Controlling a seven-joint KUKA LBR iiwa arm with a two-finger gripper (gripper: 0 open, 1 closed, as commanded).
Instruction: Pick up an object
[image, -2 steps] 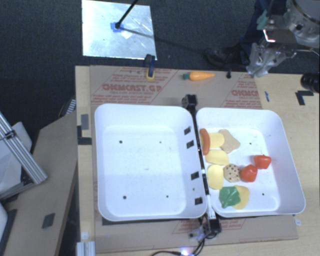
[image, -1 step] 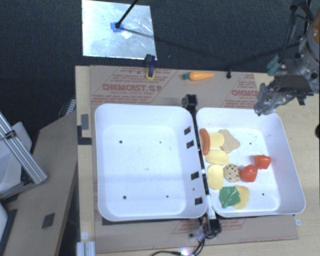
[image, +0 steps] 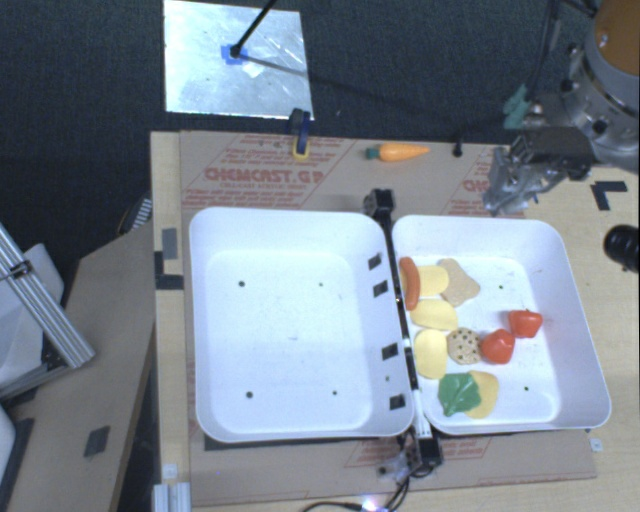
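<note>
In the right bin (image: 575, 300) we see a cluster of toy foods: an orange sausage (image: 409, 282), several yellow pieces (image: 434, 315), a tan slice (image: 459, 284), a cookie (image: 462, 345), two red pieces (image: 510, 335) and a green leaf (image: 459, 392). The gripper (image: 505, 193) hangs above that bin's far rim, touching none of them; whether it stands apart or together we cannot tell. A toy carrot (image: 397, 152) lies on the bench beyond the bins.

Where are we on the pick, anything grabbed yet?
Done: nothing lifted that I can see. The toy food, including the cookie and green leaf, lies in the right bin. In hand: the gripper is above that bin's far rim, off the pile. Left: descend, grasp one item, lift.
</note>
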